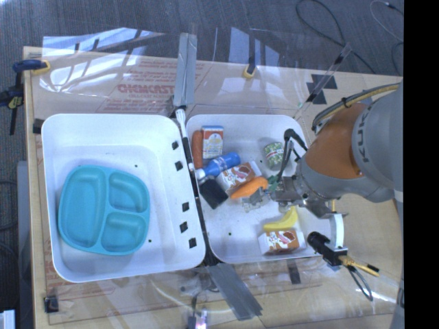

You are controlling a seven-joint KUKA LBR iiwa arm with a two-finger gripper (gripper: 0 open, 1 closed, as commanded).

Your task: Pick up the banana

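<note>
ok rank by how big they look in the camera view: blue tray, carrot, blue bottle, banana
1. blue tray, by far the largest
2. blue bottle and carrot, too alike to rank
3. banana, smallest, partly hidden

Right bin (pixel 226 249): front-left floor open. Centre crowded by carrot (pixel 248 186), blue bottle (pixel 221 164), cartons. Left bin (pixel 103 132) open around the blue tray (pixel 103 210).

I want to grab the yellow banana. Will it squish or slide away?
The banana looks like a smooth plastic toy, so probably stiff and light, not squishy. Its curved, glossy skin may slip between the fingers. It lies against a small carton, which might shift if the banana is nudged.
</note>
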